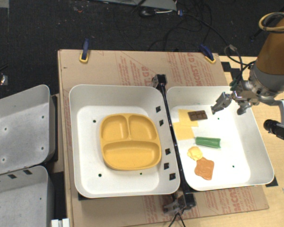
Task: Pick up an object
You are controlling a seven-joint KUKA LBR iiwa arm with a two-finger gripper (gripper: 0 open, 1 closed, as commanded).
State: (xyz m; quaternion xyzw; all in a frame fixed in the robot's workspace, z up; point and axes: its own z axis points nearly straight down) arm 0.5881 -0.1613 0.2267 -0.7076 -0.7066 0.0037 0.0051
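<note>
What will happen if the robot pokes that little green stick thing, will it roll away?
The green piece looks long and rounded, lying on its side, so a push across it would probably roll it along the bin's flat white floor. It looks small and likely light, so even a light nudge may shift it. Its surface seems smooth, so the tool might slip off.
</note>
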